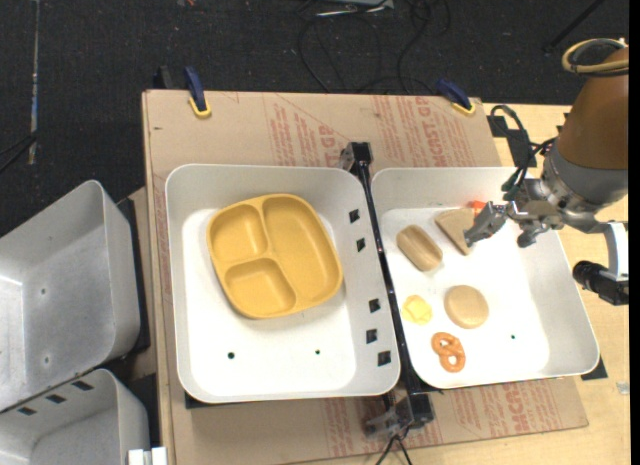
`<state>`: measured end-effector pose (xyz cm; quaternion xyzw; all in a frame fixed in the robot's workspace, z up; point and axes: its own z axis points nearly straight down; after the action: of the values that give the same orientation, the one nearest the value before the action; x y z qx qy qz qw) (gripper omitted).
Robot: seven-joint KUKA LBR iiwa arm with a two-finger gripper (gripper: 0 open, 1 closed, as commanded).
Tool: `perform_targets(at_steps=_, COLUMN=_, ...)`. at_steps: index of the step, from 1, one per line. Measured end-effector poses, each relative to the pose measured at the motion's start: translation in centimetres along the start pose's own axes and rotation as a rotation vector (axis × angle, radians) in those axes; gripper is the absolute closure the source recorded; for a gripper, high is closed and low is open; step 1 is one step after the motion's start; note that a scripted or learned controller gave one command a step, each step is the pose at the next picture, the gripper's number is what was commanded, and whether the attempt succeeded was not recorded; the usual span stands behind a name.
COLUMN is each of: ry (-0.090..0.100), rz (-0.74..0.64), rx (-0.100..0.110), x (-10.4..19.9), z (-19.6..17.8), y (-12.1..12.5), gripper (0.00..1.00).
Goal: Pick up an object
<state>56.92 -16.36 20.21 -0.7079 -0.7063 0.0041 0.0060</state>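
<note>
Two shallow white bins are being seen side by side on the counter [260, 123]. In the left bin [190, 283], a yellow divided plate [273, 254] is lying flat, turned at a slant. In the right bin [560, 293], five small food pieces are being spread out: a tan bread roll [420, 248] near the dividing wall, a tan wedge [453, 227] just beside it toward the far rim, a small yellow piece [416, 307], a round beige bun [466, 305] and an orange pretzel [449, 350] nearest the front rim. The arm [597, 143] is being reached in from the right, and the tool [487, 223] is being held low over the right bin, at the wedge's right edge. Whether its fingers are spread or pressed together cannot be told, and nothing is being seen lifted.
</note>
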Motion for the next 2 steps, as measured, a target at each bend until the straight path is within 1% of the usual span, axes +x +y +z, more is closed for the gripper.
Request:
perform_targets(at_steps=1, ry=-0.002, rz=-0.003, rx=-0.014, x=0.1, z=-0.8, y=0.3, gripper=0.00)
perform_targets(at_steps=2, ry=-0.002, rz=-0.003, rx=-0.010, x=0.5, z=3.6, y=0.7, gripper=0.00)
